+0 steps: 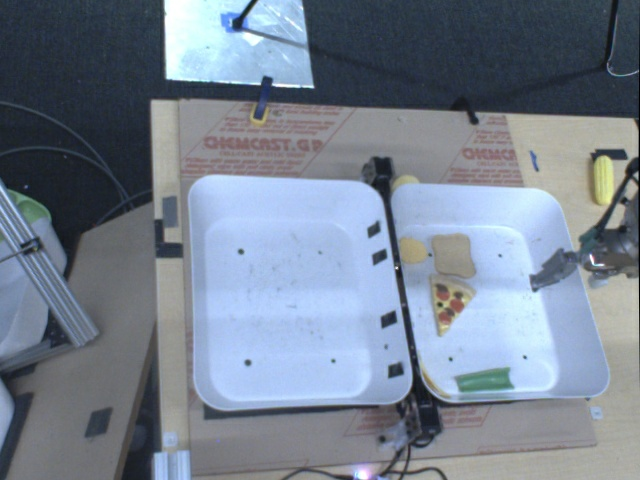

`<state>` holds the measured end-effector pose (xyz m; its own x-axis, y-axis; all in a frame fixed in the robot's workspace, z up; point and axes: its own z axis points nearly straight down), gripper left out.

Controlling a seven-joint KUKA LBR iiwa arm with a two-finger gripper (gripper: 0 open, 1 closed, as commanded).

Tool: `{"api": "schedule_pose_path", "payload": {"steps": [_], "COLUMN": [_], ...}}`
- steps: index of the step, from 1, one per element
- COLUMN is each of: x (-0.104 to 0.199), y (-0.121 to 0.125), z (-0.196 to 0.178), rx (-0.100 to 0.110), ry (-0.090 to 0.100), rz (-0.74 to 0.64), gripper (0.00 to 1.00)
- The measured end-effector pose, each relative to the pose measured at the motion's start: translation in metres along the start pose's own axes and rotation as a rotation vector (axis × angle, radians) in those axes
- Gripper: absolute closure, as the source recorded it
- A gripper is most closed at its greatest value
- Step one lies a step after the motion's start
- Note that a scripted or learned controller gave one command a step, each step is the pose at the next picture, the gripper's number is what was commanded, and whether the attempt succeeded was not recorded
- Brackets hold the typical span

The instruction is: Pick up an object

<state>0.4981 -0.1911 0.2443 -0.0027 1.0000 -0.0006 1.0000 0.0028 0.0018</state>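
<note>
Camera view, from above at a slant. Two shallow white bins sit side by side on the bench — the left bin (pixel 285 288) and the right bin (pixel 520 298), touching along a dark central seam.

My gripper (pixel 550 271) enters from the right edge and hangs over the right bin's right side, near its rim; whether my fingers are spread or pressed together I cannot tell, and nothing shows between them.

Objects in the right bin — all toward its left half, well apart from my gripper:
- a tan toast slice (pixel 454 255), uppermost;
- a pizza slice (pixel 450 304) with red spots, just below the toast;
- a small yellow piece (pixel 412 251) beside the toast, against the seam;
- a green strip (pixel 483 378), flat near the bin's front edge.
</note>
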Motion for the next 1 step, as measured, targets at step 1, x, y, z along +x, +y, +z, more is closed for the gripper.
{"api": "schedule_pose_path", "payload": {"steps": [1], "x": [0.0329], "y": [0.0304], "z": [0.1656], "rx": [0.0], "ry": [0.001], "rz": [-0.003], "gripper": [0.0]}}
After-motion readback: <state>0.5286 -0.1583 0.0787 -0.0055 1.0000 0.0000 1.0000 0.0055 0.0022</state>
